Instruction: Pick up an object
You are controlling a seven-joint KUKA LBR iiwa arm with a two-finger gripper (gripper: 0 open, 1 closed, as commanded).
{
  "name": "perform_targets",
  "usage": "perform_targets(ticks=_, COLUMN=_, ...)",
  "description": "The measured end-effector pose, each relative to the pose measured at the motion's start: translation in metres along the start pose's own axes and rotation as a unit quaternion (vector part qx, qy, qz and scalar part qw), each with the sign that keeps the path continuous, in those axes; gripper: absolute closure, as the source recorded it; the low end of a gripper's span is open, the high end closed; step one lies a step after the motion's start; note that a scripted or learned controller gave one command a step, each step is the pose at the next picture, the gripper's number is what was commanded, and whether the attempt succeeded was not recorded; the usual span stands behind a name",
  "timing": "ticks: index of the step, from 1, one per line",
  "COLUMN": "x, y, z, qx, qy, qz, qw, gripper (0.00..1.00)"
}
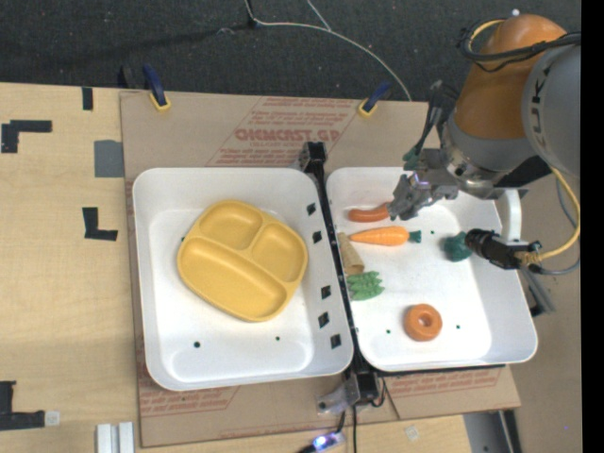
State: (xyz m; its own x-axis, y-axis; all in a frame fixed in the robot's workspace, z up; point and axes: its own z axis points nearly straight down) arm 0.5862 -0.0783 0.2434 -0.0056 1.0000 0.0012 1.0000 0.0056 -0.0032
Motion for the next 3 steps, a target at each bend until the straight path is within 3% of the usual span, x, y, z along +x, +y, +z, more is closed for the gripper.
perform_targets(ticks=2, x=0.103, y=-0.01, z=0.011, qx=-0.001, qy=0.0, qz=-0.001, qw=1.0, gripper=1.0)
perform_targets(ticks=3, x=0.154, y=-0.03, z=0.021, qx=0.001, qy=0.0, qz=0.0, qw=1.0, gripper=1.0)
